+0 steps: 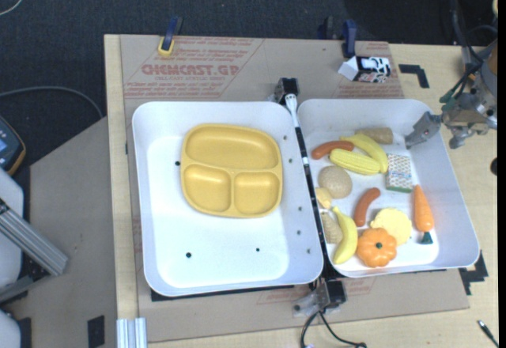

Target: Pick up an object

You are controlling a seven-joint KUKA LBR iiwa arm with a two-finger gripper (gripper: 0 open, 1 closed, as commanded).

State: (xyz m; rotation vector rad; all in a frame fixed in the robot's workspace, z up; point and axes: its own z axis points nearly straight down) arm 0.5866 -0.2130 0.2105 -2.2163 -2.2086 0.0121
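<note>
Toy food is sitting piled in the right bin [462,212]: corn [355,162], banana [370,149], two sausages [365,205], carrot [423,209], pumpkin [376,247], potato [335,180]. Nothing is being lifted yet. The gripper [439,130] is hovering over the bin's upper right corner, fingers looking spread, nothing between them. It's probably lining up for a descent; the carrot is nearest and lying clear. The yellow tray [232,170] is occupying the left bin [158,204].

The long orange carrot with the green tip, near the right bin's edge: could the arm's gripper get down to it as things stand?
Probably yes. The orange carrot lies uncovered, apart from the sponge block, and the gripper sits just above it.
</note>
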